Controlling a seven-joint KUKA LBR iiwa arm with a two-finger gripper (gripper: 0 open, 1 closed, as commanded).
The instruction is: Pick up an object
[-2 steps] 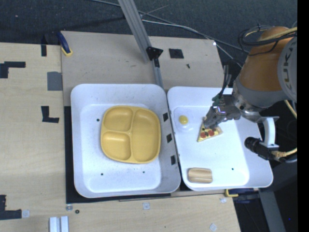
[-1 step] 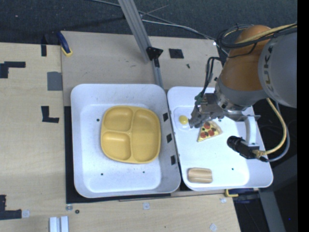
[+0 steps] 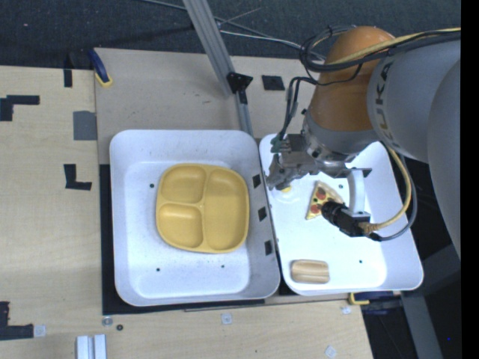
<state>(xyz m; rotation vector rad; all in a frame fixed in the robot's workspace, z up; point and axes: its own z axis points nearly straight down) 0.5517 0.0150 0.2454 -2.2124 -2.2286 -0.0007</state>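
Observation:
A toy pizza slice [image 3: 322, 200] lies in the middle of the right bin [image 3: 389, 264]. A tan bread roll [image 3: 309, 271] rests near that bin's front edge. My gripper [image 3: 282, 178] hangs low over the right bin's left side, just left of the pizza slice. The wrist and its mount hide the fingertips, and I see nothing held between them. A yellow divided plate [image 3: 203, 206] sits in the centre of the left bin [image 3: 135, 268].
The grey arm with its orange band [image 3: 352, 58] covers the far part of the right bin. A slanted metal pole [image 3: 217, 51] rises behind the bins. A yellow cable [image 3: 397, 223] loops over the right bin beside a black fitting [image 3: 344, 219].

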